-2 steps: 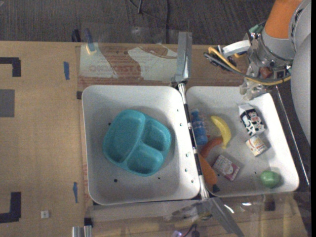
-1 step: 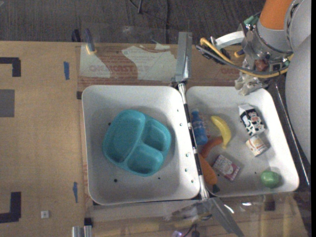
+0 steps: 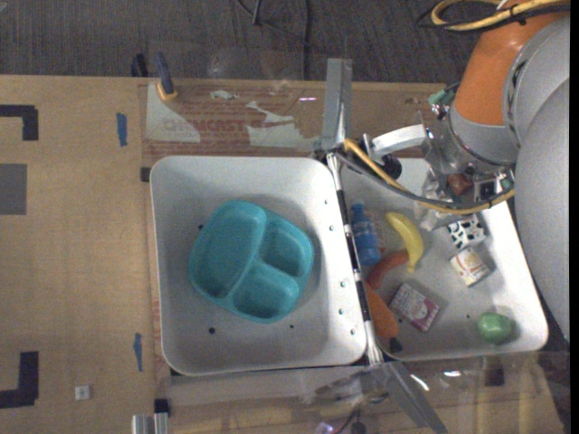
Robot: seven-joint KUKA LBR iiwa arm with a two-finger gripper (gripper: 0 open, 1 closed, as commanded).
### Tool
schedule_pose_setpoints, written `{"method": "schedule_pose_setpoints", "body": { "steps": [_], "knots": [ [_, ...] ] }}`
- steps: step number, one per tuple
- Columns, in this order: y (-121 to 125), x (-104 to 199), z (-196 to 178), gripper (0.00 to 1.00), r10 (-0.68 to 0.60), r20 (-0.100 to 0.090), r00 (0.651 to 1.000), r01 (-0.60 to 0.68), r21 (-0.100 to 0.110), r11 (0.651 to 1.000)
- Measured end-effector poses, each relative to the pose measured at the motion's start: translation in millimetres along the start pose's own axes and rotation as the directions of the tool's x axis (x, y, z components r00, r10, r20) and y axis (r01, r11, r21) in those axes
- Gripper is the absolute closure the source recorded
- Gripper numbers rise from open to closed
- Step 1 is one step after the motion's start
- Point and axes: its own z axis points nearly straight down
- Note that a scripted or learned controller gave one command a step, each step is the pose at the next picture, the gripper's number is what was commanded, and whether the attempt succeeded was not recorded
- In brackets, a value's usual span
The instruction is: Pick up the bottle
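gripper [image 3: 452,193]: poised over right bin [image 3: 525,283], far side; grip state cannot be told, nothing seen held. bottle [image 3: 365,235]: blue, lying against left wall beside banana [image 3: 406,238]. step: approach; next, shift toward bottle and descend.

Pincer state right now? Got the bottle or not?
Pincer: over the right bin's far end; open or closed cannot be told. Bottle not held: it lies by the divider, apart from the pincer.
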Motion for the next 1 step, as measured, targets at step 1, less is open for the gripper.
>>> {"method": "schedule_pose_setpoints", "body": {
  "steps": [1],
  "knots": [
    [-35.8,-2.4,-32.4,1.00,0.001,-0.003,1.000,-0.001,-0.002,1.000]
  ]
}}
